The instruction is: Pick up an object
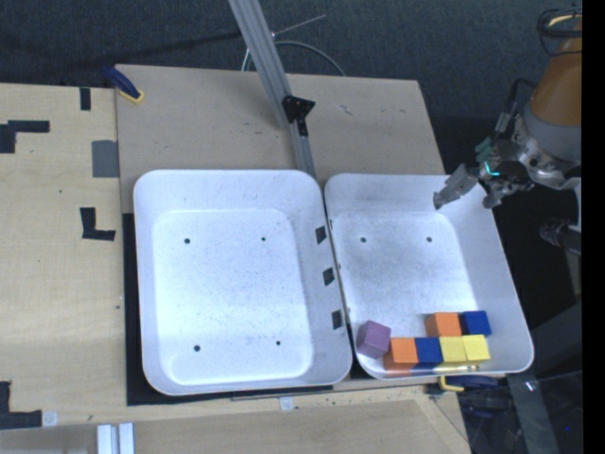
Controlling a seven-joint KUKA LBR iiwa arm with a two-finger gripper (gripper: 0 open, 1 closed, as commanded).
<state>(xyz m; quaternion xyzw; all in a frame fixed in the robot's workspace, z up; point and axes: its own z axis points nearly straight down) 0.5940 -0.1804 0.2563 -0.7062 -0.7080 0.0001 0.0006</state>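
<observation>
Several small blocks lie along the near edge of the right bin [406, 253]: a purple block [375, 337], an orange block [404, 350], a blue block [427, 350], two yellow blocks [453, 349] and, behind them, another orange block [441, 324] and blue block [475, 323]. My gripper [472, 189] hangs over the bin's far right corner, well away from the blocks. Its fingers are spread open and hold nothing.
The left bin [227, 272] sits beside the right one, their rims touching in the middle. A slanted metal pole [269, 60] crosses the bench behind the bins. The wooden bench top [57, 253] extends to the left.
</observation>
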